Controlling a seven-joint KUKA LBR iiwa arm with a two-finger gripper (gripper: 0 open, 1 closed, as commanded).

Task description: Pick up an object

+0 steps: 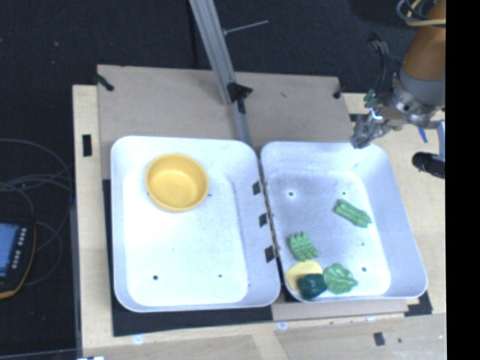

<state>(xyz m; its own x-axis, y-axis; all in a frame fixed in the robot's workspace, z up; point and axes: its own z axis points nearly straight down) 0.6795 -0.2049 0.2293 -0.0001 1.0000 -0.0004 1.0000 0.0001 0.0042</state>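
Note:
My gripper [363, 137] hangs over the far right corner of the right bin [390, 178], pointing down, with nothing seen between its fingers. In the right bin lie a light green ridged piece [352, 213], a small green comb-like piece [301, 244], a green leafy piece [340, 278], a dark teal block [311, 285] and a yellow piece [301, 269] under it. All of these sit well below the gripper in the view, near the bin's front. A yellow bowl [177, 181] stands in the left bin [187, 276].
A grey metal rail [217, 51] slants down from the top to the gap between the bins. The bins rest on a brown board [292, 111]. A handheld pendant [11, 253] with cables lies at the far left.

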